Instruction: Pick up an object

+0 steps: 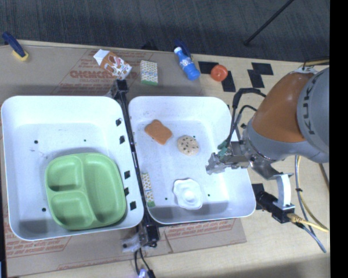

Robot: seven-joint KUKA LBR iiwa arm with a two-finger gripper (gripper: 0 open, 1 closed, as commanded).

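Gripper (216, 165) hangs over the right side of the right bin (162, 106), and whether it is released or clenched cannot be told from this angle; nothing shows in its grasp. Left of it, apart from it, lies a cookie (188, 145) on the bin floor. Further left sits an orange piece of toast (158, 132). Near the bin's front wall rests a white cup-like thing (188, 193). The left bin (23, 112) holds a green divided tray (84, 189). Beyond the bins, on the bench (243, 253), lie a blue bottle (187, 63) and an orange ball (219, 72).
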